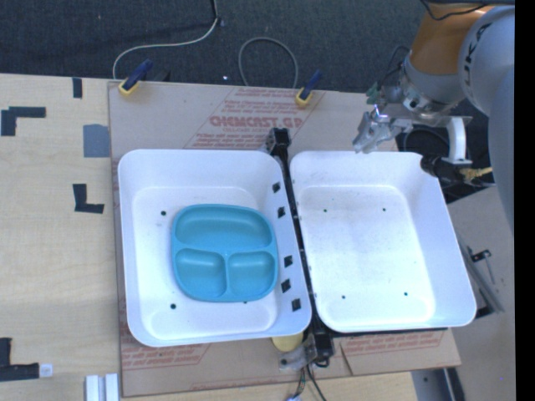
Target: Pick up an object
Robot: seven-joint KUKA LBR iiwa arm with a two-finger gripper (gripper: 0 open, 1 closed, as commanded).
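Note:
A blue divided plate [224, 252] with three compartments lies flat in the left white bin [138, 182]. My gripper [372, 136] hangs over the far rim of the right white bin [435, 224], well to the right of the plate and apart from it. Nothing shows between its fingers [365, 141], which point down and sit close together.
A black clip strip [288, 224] runs between the two bins. The bins rest on a cardboard sheet [242, 119] clamped at the back by two blue-and-yellow clamps [134, 79]. A white cable [267, 53] loops behind. The grey arm [468, 40] fills the upper right.

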